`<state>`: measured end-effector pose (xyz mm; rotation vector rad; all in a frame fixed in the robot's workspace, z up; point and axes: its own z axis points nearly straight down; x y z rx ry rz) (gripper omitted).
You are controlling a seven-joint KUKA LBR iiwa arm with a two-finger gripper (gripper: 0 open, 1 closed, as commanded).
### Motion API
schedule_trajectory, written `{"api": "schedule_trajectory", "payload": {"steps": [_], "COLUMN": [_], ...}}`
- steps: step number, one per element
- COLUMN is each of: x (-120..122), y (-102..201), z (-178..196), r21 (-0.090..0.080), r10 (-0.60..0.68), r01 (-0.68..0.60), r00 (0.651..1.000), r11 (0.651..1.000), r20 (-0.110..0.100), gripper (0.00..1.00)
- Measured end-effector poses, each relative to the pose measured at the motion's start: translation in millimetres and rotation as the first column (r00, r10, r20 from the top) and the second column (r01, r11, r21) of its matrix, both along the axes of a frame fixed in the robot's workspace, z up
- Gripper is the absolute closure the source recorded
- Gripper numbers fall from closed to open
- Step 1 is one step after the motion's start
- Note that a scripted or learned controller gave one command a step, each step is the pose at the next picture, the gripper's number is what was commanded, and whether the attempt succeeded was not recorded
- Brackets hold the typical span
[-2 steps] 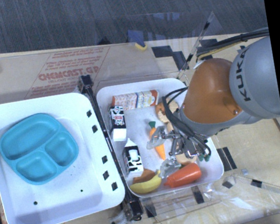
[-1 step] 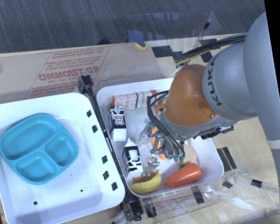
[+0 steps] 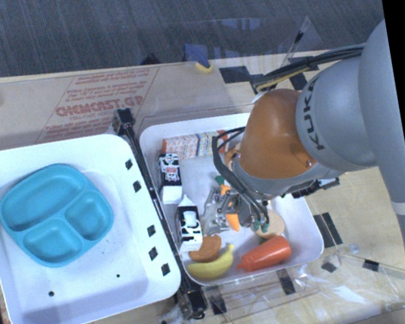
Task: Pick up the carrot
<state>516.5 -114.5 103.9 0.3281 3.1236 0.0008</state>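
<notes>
Two white bins [image 3: 28,317], one blue tray [image 3: 53,213], one banana [image 3: 208,266], one carrot [image 3: 265,253].

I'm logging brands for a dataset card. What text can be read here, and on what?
"CHEMCAST GP" in red, on the brown sheet under the bins; the smaller lines around it are too blurred.
"KU", cut off at the edge, on the arm.
Print on the boxes and the small cartons in the right bin: too small to read.

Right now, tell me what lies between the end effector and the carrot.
In the camera view, nothing: the end effector hangs right over the carrot, with just a sliver of the right bin's white floor between them.
</notes>
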Motion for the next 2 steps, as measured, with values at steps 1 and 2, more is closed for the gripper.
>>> {"api": "schedule_trajectory", "payload": {"steps": [1,2], "x": [-17.7,-29.1], "y": [100.8,40.9], "z": [92.0,270.5], "r21": [0.002,-0.007], "r10": [0.032,0.19], "r01": [-0.032,-0.19], "r00": [0.999,0.982], "r11": [0.999,0.982], "r20": [0.009,0.015], "gripper": [1.0,1.0]}}
